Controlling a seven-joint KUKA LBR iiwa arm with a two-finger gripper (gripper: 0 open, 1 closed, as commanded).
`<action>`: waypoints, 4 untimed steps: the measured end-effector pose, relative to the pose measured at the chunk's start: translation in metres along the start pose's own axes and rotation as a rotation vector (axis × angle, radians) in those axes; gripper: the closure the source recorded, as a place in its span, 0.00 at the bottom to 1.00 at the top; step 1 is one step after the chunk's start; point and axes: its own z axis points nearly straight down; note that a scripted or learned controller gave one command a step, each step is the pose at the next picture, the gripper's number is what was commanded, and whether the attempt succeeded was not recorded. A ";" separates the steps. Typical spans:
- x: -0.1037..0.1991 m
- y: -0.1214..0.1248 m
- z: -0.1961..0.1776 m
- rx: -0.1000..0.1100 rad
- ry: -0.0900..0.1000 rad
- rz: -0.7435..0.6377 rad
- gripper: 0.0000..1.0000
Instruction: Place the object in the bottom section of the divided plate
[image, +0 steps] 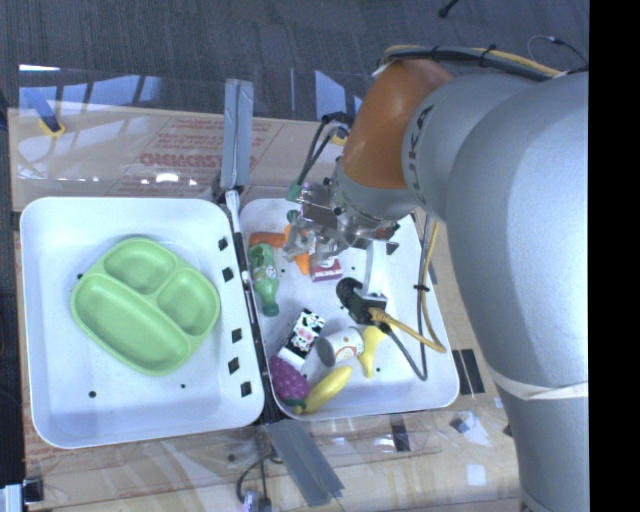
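Plate (146, 316), green and divided into 3 sections, lies in the left bin (50, 400), its long bottom section bare and awaiting an object. To the plate's right, the right bin (440, 375) holds a green bottle (265, 281), a banana (328, 387), grapes (288, 378) and a cow-patterned carton (303, 334). The gripper (318, 240) hangs over that clutter, likely to pick; whether its jaws are wide or closed, I cannot tell.
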 end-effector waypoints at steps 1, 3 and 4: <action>0.056 -0.025 0.015 -0.005 -0.001 -0.131 1.00; 0.189 -0.100 -0.015 -0.009 -0.004 -0.766 1.00; 0.189 -0.100 -0.015 -0.010 -0.005 -0.765 0.00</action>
